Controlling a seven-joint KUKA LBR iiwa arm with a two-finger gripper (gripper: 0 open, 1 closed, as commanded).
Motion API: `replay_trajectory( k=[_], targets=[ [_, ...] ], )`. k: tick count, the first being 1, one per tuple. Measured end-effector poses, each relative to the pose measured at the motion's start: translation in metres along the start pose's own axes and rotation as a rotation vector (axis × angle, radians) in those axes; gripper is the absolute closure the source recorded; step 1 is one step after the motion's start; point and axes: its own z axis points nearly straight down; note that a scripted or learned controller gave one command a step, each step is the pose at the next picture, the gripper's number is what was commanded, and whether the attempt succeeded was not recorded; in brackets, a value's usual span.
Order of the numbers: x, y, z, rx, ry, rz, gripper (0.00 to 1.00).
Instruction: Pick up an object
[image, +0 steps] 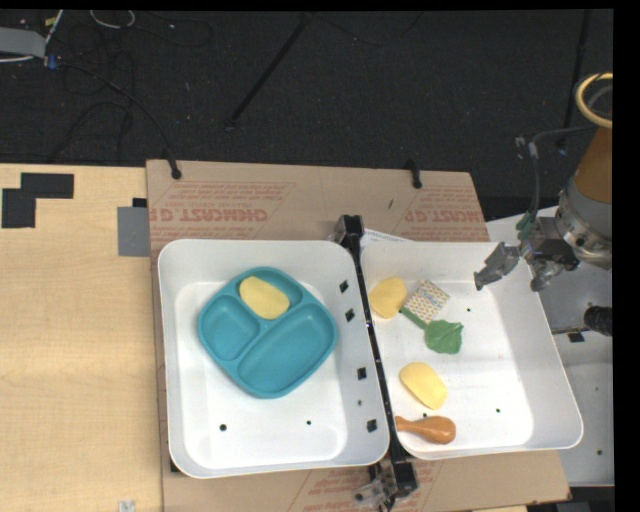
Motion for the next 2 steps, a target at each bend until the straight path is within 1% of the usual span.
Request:
replay_trajectory(
  k=[1,2],
  targets=[
    [0.0,0.002,-0.007,-0.011,-0.002,-0.002,0.0],
    [0.001,0.0,0.058,-0.004,0.0,-0.002,0.0]
  ],
)
